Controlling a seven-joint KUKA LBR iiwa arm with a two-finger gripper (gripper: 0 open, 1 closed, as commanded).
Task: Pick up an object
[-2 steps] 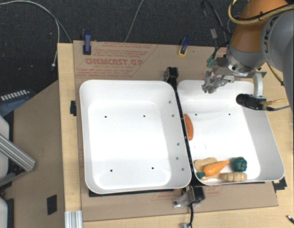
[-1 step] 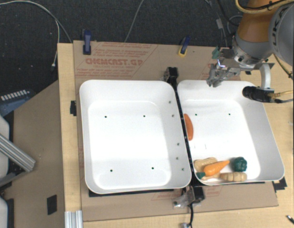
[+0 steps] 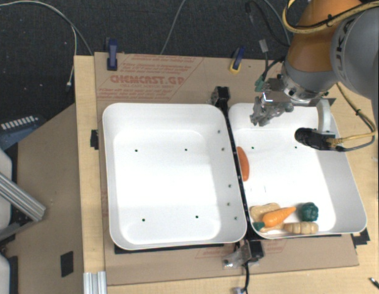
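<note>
Over the far edge of the right bin (image 3: 336, 182), gripper (image 3: 262, 116) hovering with nothing visible between its fingers, their spread impossible to tell, one orange sausage (image 3: 243, 163) lying below it, four toy foods (image 3: 283, 217) clustering farther toward the near edge, left bin (image 3: 116, 164) sitting beside.
</note>
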